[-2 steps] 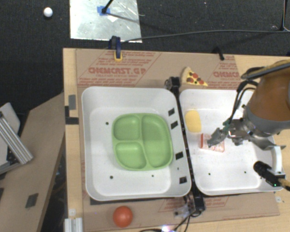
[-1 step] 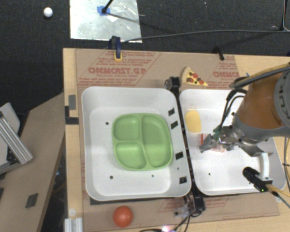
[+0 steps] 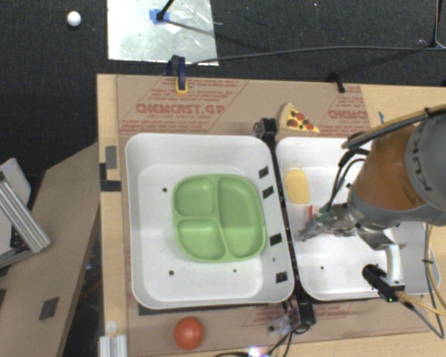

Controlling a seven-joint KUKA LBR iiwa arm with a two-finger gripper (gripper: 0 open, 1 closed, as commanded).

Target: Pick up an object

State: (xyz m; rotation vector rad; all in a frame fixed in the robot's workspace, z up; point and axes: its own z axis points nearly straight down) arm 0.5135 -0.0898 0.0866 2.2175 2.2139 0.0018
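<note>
The grey-and-orange arm's two-finger gripper (image 3: 317, 226) hung low in the right shallow white bin (image 3: 323, 274) beside the yellow oblong block (image 3: 297, 186), presumably its target; its grip state couldn't be told.

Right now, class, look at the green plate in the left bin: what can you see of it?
The green plate is pale green, smooth and matt, plastic by its look. It is a rounded square split by raised ridges into three compartments: one at upper left, one at lower left, and a long one down the right side. It lies flat and face up on the floor of the left bin, near the middle and apart from the walls. Nothing lies in it, and the gripper is over the right bin, away from it.
</note>
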